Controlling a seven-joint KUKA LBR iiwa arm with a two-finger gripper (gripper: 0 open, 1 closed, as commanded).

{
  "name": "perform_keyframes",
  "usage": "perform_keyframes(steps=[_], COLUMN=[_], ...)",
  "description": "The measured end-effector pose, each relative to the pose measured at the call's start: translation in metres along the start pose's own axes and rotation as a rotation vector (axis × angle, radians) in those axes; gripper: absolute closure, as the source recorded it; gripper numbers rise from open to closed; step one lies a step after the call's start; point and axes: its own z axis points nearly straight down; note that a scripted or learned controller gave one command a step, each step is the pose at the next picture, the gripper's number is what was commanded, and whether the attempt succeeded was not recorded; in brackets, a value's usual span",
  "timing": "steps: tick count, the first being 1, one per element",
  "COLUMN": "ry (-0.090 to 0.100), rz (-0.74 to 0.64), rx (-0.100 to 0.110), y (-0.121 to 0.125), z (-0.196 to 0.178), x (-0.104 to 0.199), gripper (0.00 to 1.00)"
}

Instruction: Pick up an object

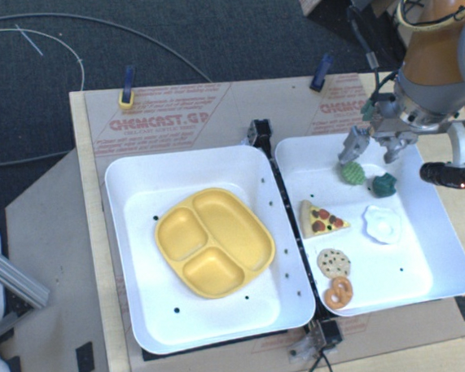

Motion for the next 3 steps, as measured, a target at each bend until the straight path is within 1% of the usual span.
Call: perform_keyframes(steps=[1,2,3], ry=[-0.002,-0.001,-0.001], rz=[-0.003,-0.002,-0.001], rx=[-0.015,-0.010,-0.010], y=[0.003,0.004,0.000], z=[-0.009,0.054,0.099], x=[0.000,0.000,-0.006], gripper=[0.00,0.00,0.00])
